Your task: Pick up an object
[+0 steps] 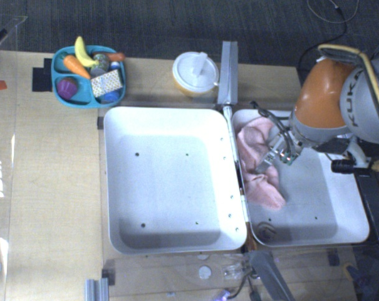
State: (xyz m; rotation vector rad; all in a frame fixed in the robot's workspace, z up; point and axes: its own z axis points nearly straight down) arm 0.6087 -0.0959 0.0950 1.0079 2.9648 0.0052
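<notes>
Hovering gripper (269, 162) over pink cloth (259, 162) in right bin (339, 221).

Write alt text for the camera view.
The arm's gripper reaches from the right down onto a pink cloth in the right bin. Behind the left bin sit a blue toy-food tray and a lidded cup.
</notes>
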